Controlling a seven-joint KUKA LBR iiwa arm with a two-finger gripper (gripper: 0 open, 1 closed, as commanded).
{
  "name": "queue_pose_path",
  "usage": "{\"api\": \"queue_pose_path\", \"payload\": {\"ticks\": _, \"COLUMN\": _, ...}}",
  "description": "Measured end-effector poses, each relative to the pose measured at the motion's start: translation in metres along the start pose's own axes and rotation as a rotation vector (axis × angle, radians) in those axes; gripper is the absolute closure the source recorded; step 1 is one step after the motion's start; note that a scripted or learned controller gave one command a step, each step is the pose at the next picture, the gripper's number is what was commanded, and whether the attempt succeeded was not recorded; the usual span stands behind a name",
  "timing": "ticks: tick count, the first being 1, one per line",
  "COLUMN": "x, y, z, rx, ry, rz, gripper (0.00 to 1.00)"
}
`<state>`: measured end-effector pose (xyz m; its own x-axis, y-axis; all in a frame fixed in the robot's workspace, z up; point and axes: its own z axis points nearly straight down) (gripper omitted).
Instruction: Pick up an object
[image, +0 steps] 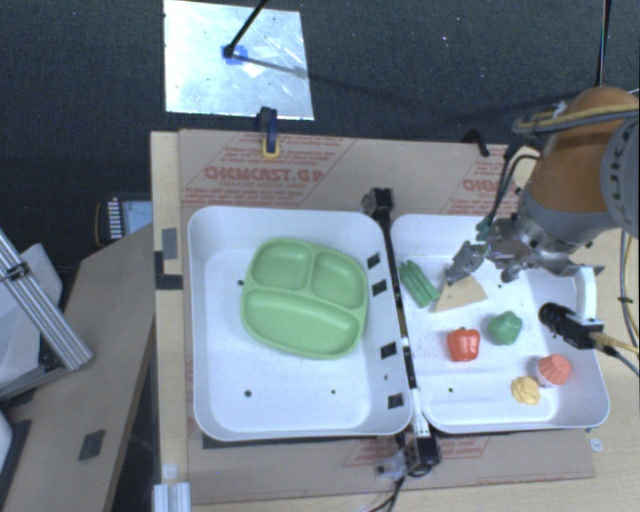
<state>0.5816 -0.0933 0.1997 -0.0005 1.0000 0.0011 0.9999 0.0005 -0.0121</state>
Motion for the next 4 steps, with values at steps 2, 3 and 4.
{"api": "queue_pose_path", "payload": {"ticks": 2, "x": -0.003, "y": 0.002, "z": 0.053, "rx": -0.013, "ry": -0.001, "rz": -0.001, "gripper": 0.00}}
{"api": "queue_pose_path", "payload": {"ticks": 3, "x": -0.004, "y": 0.003, "z": 0.114, "rx": -0.012, "ry": -0.001, "rz": -0.001, "gripper": 0.00}}
{"api": "queue_pose_path", "payload": {"ticks": 4, "x": -0.004, "y": 0.004, "z": 0.115, "rx": -0.013, "ry": -0.001, "rz": -0.001, "gripper": 0.00}}
